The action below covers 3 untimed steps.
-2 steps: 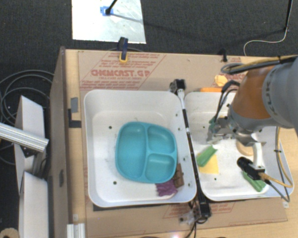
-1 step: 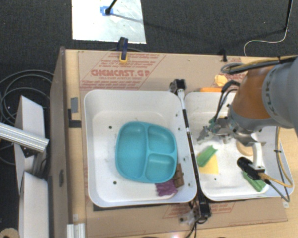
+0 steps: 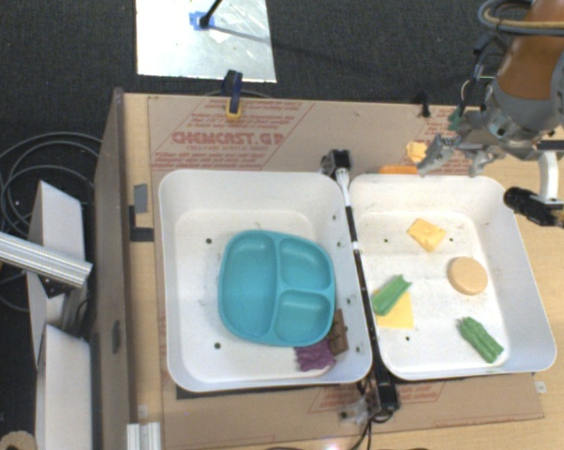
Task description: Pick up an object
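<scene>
The arm enters at about two o'clock, its orange band above the wrist at the upper right corner. The hand (image 3: 458,154) hangs over the far rim of the right bin (image 3: 530,279), above the brown counter (image 3: 291,129); whether it is released or clenched I cannot tell, and nothing shows in its grasp.

Inside the right bin, a yellow block (image 3: 426,233) lies toward twelve o'clock, a round tan disc (image 3: 467,276) at about three o'clock, a yellow wedge (image 3: 398,311) near the centre with a green piece (image 3: 390,294) touching its upper left side, and a second green piece (image 3: 480,338) at five o'clock, apart from the rest. All of them rest on the bin floor.

The left bin (image 3: 193,251) holds a teal divided plate (image 3: 275,287) in its middle. At the plate's five o'clock edge sit a purple item (image 3: 313,357) and a brown item (image 3: 339,336), close together.

Beyond the right bin's far rim, a small yellow piece (image 3: 415,150) and an orange piece (image 3: 397,169) lie on the counter
</scene>
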{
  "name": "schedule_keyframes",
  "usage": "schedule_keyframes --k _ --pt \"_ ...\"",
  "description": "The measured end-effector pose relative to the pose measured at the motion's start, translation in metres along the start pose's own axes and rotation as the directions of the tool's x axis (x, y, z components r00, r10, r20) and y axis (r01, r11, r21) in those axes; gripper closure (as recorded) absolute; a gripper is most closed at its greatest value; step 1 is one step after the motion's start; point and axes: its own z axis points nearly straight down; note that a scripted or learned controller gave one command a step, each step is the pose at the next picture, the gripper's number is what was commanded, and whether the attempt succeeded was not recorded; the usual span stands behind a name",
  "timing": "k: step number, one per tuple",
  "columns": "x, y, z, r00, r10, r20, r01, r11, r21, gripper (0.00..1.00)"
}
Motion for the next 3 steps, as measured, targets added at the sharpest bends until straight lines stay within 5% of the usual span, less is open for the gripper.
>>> schedule_keyframes --k 1,2,3 --pt "-0.031 -0.047 0.101 1.0 0.008 -0.008 -0.008 0.999 0.031 0.0" --pt "-0.02 -0.047 0.15 1.0 0.001 -0.008 -0.001 1.0 0.026 0.0" --pt "-0.021 -0.044 0.135 1.0 0.0 -0.007 0.0 1.0 0.019 1.0"
